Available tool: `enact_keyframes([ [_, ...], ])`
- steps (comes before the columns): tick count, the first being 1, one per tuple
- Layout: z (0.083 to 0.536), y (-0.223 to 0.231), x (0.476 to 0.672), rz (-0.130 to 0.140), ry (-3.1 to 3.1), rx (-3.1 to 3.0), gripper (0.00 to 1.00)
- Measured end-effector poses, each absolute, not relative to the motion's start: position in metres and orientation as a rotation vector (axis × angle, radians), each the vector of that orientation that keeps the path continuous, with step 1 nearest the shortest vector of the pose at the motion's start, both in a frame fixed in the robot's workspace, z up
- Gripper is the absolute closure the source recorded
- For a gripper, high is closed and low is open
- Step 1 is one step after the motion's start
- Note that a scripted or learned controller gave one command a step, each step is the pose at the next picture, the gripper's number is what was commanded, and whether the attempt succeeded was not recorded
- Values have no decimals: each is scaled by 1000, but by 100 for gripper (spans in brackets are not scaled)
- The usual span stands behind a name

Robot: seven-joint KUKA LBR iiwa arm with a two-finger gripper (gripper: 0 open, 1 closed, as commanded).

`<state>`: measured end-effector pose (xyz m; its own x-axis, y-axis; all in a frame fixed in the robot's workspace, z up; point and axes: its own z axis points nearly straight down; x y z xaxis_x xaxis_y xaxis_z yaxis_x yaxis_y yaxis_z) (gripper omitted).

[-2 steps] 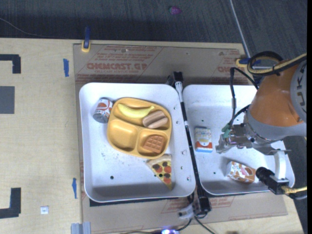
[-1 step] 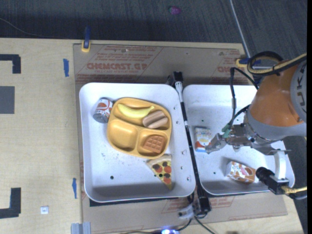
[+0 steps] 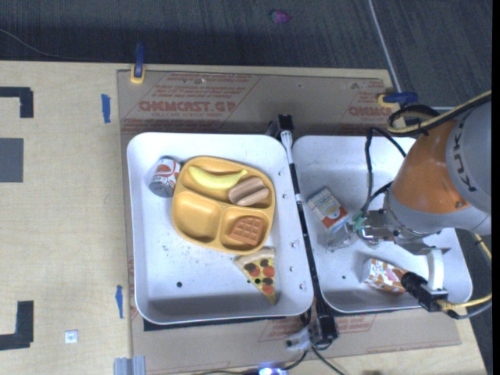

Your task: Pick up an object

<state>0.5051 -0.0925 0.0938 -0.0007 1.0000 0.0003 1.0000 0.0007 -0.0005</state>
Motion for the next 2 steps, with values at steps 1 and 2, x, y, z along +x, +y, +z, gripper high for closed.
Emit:
enact_keyframes([
  [1, 90, -92, 485, -18, -2237, -2233, 0],
  [2, 90, -94, 485, -19, -2237, -2230, 0],
])
